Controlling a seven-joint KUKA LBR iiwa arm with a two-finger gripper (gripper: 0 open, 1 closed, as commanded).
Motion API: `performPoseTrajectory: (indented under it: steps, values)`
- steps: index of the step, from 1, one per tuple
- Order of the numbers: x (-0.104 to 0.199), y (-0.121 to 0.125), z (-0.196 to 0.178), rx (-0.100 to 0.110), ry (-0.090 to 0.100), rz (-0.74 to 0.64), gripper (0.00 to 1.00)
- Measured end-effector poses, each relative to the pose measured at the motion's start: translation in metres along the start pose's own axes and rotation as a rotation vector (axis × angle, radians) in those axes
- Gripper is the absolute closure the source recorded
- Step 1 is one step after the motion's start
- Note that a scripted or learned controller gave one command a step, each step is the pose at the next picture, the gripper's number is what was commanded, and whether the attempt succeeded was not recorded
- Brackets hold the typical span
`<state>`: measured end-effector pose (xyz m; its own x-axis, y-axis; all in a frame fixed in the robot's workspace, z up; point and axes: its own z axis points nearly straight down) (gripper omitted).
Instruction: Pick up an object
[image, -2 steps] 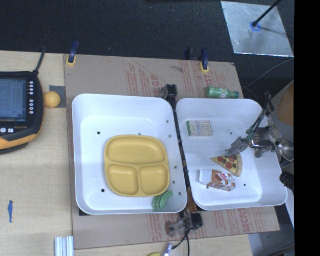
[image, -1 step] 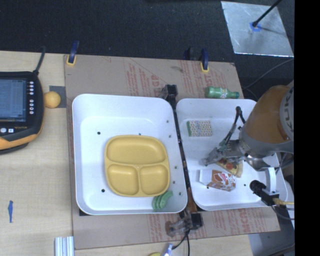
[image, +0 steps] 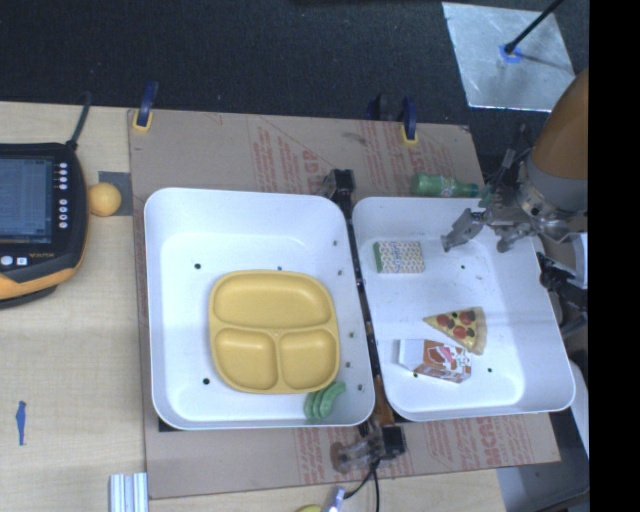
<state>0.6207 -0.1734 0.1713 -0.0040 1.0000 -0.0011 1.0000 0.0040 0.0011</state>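
My gripper (image: 483, 236) hovers over the far right part of the right bin (image: 520, 395), its two fingers spread open with nothing between them. In that bin lie a toy pizza slice (image: 459, 326), a red and white packet (image: 434, 360) just below it, and a small speckled pad with a green edge (image: 400, 257) to the gripper's left. The left bin (image: 175, 300) holds a yellow divided plate (image: 273, 330) and a small green object (image: 324, 402) in its near right corner.
A green bottle (image: 445, 185) lies on the cardboard just beyond the right bin, close to the gripper. A yellow ball (image: 104, 198) and a black and orange control pendant (image: 35, 220) sit left of the bins. Clamps (image: 340, 183) stand between the bins.
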Motion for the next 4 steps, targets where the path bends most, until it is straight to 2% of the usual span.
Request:
performPoseTrajectory:
  steps: [1, 2, 3, 4]
  values:
    - [0.034, -0.068, 0.001, 0.005, 0.001, 0.0, 0.0]
    - [0.038, -0.087, 0.078, 0.001, 0.001, -0.002, 0.0]
    - [0.025, -0.059, 0.077, -0.001, 0.0, -0.001, 0.0]
    - [-0.001, 0.025, 0.034, 0.0, 0.001, -0.001, 0.0]
